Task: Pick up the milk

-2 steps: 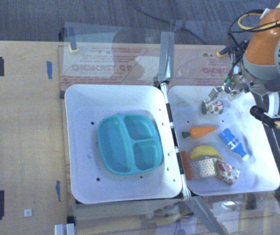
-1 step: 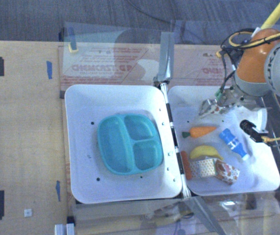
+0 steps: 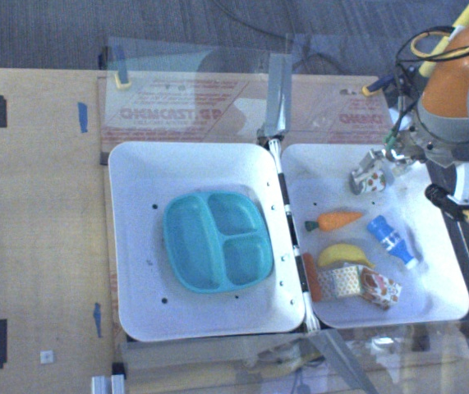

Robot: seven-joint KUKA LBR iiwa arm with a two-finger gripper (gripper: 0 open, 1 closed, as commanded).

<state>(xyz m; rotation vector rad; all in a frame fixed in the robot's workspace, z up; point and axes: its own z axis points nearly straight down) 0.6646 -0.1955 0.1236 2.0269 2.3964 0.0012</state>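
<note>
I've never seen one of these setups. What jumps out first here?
A big teal divided tray sits alone in the left white bin. The right bin holds a toy carrot, banana and blue bottle, while the orange-banded arm's end effector hangs over its far corner.

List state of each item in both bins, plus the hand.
Teal divided plate: flat, upright, left bin.
Carrot: lying, right bin.
Banana: lying.
Blue bottle: on its side.
Patterned carton: tipped over by front wall.
Hand: low at right bin's back; grip unclear.
</note>
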